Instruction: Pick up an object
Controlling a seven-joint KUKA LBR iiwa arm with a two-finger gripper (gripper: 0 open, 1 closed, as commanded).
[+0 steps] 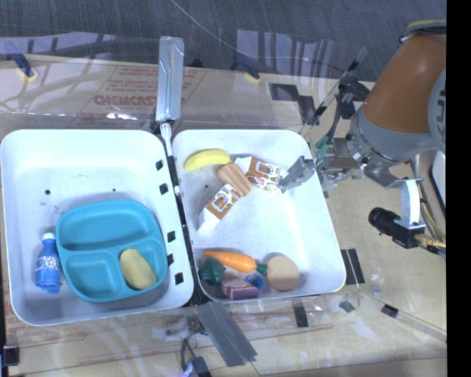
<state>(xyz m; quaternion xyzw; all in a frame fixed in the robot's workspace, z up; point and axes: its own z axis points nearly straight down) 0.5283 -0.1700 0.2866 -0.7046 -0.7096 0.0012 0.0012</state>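
The right bin (318, 250) holds one banana (206, 159) at 11 o'clock, two patterned snack packets (243, 183) beside it, and one carrot (231, 260), one green piece (213, 272) and one tan ball (282, 272) at 6 o'clock. The claw (297, 171) hangs at the bin's 2 o'clock rim; whether its tips are apart cannot be told. The left bin (31, 155) holds one blue tray (102, 234), one yellow lump (138, 268) and one bottle (49, 264).

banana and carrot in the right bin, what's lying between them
In the camera view, between the banana and the carrot lie a tan bread-like roll and a brown-and-white packet, then bare white bin floor.
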